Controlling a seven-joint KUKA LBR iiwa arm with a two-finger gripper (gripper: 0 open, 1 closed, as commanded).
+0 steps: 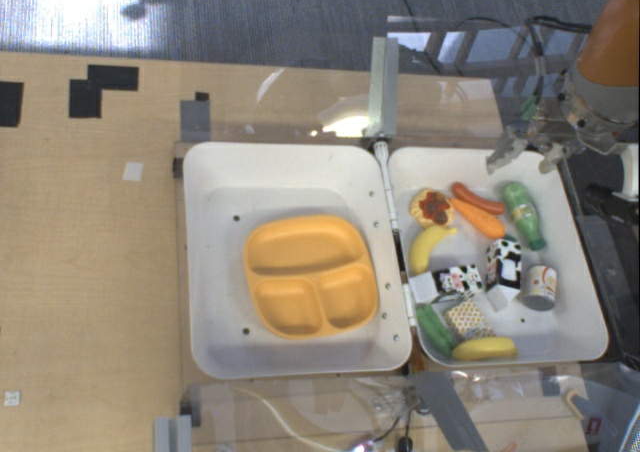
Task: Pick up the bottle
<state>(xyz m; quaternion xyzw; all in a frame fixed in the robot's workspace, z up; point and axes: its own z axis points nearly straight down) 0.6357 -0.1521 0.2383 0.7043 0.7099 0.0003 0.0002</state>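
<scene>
Green bottle (523, 214) lies untouched, right of frame. End effector (527, 150), seemingly open and empty, hovers just above: approach step. Next: descend, straddle bottle.

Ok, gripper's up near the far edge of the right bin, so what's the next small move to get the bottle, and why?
Probably shift the gripper toward the near side until it is above the green bottle, then lower it. The gripper looks open and hangs at the right bin's far edge, apart from the bottle. The bottle lies on its side beside the carrot, so come down squarely over its body.
</scene>
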